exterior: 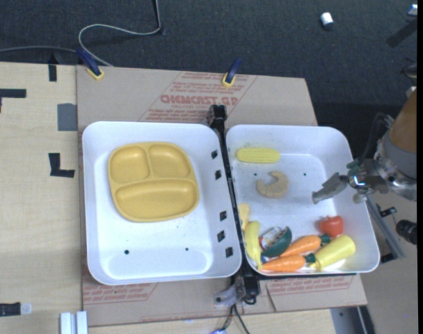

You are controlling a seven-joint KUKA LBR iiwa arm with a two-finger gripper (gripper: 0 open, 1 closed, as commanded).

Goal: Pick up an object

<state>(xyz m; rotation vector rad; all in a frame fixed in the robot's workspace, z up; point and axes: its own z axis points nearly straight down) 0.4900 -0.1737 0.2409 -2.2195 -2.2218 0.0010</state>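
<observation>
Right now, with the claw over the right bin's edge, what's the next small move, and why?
Probably ease the claw down and a little toward the near wall, over the red tomato. It hangs above the right bin with nothing between its fingers, and the tomato is the closest item, just nearer the camera. The tomato touches the orange carrot pile, so a clean grab is uncertain.

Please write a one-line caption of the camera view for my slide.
Gripper over the right bin of toy food; yellow divided plate in the left bin.
</observation>
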